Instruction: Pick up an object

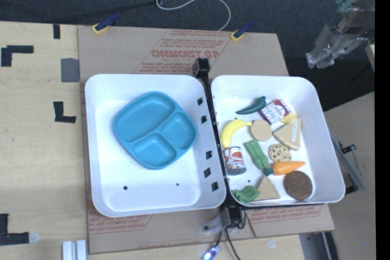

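The hand [332,49] hangs at the upper right of the camera view, outside both bins and above the dark floor beyond the counter [36,100]; it is too blurred to tell whether it is wide or narrow, and nothing can be seen in it. Everything it could pick lies below and to the left of it. Going left to right: the left bin [100,192] holds a blue divided plate [155,130], well apart from the hand. The right bin [326,189] holds the toy food: a yellow banana [233,130] and a small can [234,160] by the dividing wall, a green pepper [251,106] above them, then a red packet [273,111], a cheese wedge [289,133], a carrot [289,167] lying crosswise, and a brown cookie [298,184]. The red packet and green pepper lie nearest the hand, so I judge a reach down and leftward into the bin's upper part the shortest.
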You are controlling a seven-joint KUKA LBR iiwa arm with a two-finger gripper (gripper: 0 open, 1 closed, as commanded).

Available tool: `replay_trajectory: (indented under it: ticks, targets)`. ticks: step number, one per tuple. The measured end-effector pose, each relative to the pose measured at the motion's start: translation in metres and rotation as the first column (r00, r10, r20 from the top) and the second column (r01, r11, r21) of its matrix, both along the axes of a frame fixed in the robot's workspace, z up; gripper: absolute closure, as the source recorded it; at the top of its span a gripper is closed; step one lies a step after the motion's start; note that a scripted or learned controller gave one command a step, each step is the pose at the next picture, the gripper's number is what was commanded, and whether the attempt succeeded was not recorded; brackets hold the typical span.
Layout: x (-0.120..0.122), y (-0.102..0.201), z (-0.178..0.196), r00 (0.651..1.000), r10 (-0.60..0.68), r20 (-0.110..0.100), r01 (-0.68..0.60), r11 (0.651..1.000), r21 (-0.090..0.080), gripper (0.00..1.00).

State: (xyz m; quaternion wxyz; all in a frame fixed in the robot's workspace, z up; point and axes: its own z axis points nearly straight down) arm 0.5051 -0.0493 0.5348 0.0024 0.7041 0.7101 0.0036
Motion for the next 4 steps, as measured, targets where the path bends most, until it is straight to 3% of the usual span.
replay_trajectory:
  ticks: [2, 4]
  targets:
    - [-0.022, 0.153, 0.0, 1.0, 0.002, -0.009, -0.002, 1.0, 0.0, 1.0]
    - [-0.021, 0.152, 0.01, 1.0, -0.006, -0.01, 0.006, 1.0, -0.002, 1.0]
